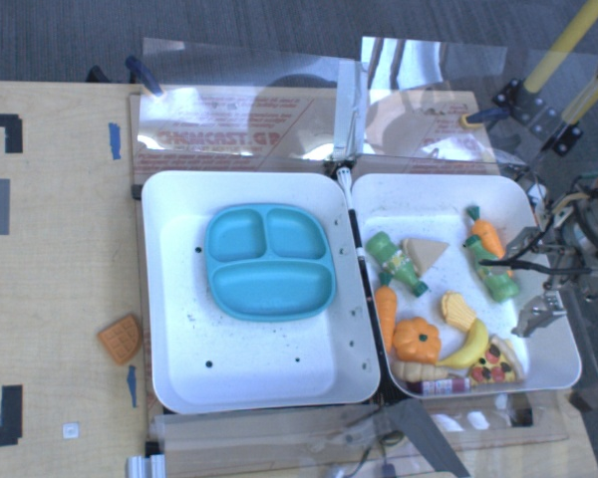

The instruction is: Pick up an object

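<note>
I can't tell how open the gripper [536, 317] is or whether it's got anything, so I'd centre it over the yellow plastic toy banana [470, 345] just left, near side of the right shallow white bin [563, 371].

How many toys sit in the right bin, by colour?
Orange: 3, a carrot, a pumpkin, a second carrot
Green: 2, a bottle, another green piece
Yellow: 2, corn, banana
Tan: 1, wedge
Multicoloured: 1, pizza slice
Total: 9
</note>
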Action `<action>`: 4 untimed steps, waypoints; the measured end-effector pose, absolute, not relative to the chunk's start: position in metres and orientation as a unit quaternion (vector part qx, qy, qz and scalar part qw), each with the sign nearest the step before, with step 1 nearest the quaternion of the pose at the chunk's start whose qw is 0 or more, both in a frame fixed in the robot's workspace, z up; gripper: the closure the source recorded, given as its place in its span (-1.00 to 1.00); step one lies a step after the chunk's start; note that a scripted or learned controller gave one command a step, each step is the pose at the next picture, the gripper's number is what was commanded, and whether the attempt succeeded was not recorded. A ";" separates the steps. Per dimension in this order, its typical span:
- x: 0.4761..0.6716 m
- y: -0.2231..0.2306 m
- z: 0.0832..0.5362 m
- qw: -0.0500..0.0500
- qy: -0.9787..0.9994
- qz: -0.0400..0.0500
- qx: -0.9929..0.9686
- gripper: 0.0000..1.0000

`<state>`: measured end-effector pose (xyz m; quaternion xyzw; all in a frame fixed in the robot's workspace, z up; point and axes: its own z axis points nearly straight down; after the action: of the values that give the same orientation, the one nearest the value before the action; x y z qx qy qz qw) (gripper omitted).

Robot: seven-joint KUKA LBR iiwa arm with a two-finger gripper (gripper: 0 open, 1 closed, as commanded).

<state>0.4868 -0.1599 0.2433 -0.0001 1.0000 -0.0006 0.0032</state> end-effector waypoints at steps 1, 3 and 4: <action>0.549 -0.185 0.145 -0.002 0.999 0.001 0.034 -1.00; 0.600 -0.186 0.104 0.014 0.998 -0.003 0.055 1.00; 0.488 -0.193 0.090 0.006 0.999 -0.002 -0.054 1.00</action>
<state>0.4880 -0.1925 0.0900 -0.0541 0.9985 -0.0020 0.0058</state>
